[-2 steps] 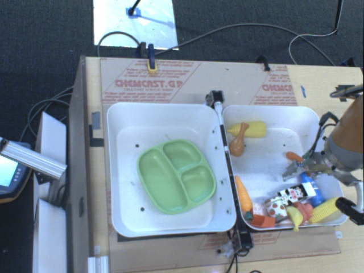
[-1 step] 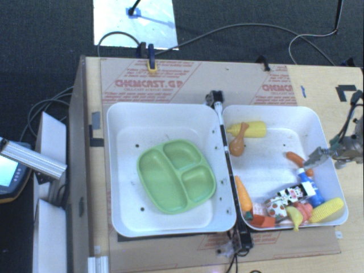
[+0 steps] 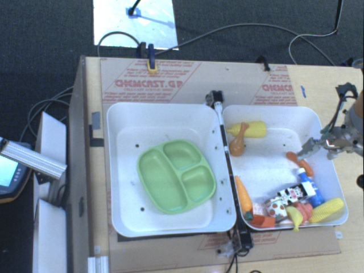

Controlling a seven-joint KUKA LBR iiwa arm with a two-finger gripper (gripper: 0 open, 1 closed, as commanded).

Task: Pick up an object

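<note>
Gripper [image 3: 318, 145] hangs over the right bin's [image 3: 267, 116] right edge; its grasp cannot be told. Just beside it lies a small orange carrot [image 3: 300, 164] (tapered, glossy). The left bin [image 3: 131, 118] carries a green divided plate [image 3: 177, 176].

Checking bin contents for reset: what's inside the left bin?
The left bin holds one green divided plate, three compartments, lying flat with nothing in them. Whatever is beneath the plate is covered. All the toy food sits in the right bin.

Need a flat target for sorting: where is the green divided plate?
The green plate lies in the left bin, tilted, near its front right part.
</note>
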